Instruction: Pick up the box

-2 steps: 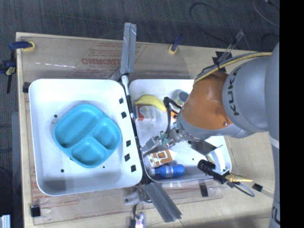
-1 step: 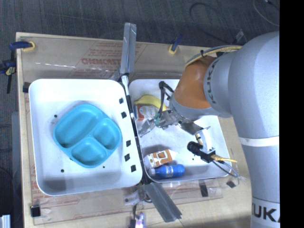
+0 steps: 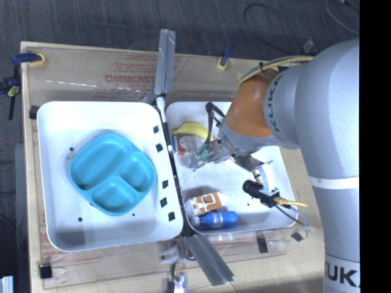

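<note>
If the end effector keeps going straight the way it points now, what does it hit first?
Likely the clear wrapped item beside the banana, directly under the end effector in the right bin. Depth is unclear. The box lies off that line.

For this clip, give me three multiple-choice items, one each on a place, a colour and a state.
1. Where does the box lie?
A. in the left bin
B. at the near edge of the right bin, beside the blue bottle
C. on the bench outside both bins

2. What colour is the divided tray in the left bin?
A. blue
B. red
C. yellow

3. How does the box stand with the pincer?
A. held between its fingers
B. lying in the bin, apart from it
C. raised above the bin

Key: 1 B, since it lies by the blue bottle in the right bin. 2 A, the tray is light blue. 3 B, the pincer is further back, near the yellow banana.
</note>
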Controlling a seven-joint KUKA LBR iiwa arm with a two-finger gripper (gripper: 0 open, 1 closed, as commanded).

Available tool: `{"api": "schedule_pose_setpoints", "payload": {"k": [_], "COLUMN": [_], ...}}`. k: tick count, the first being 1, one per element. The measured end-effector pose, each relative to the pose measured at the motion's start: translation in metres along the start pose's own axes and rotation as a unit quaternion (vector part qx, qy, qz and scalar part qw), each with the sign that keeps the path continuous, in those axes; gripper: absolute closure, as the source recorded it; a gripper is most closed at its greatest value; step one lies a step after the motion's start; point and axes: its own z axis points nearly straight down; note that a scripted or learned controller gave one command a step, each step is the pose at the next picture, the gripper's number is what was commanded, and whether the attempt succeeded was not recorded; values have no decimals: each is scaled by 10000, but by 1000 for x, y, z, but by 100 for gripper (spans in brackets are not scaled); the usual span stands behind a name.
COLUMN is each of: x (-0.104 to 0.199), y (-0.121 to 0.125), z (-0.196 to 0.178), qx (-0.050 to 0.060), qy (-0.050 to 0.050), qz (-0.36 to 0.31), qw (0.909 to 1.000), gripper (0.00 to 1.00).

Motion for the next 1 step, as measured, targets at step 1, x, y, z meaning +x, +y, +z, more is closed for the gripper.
{"api": "schedule_pose_setpoints", "payload": {"k": [1], "x": [44], "y": [-44], "z": [1], "qx": [3], "qy": [22], "qz": [-60], "qw": [10000], "gripper": [100]}}
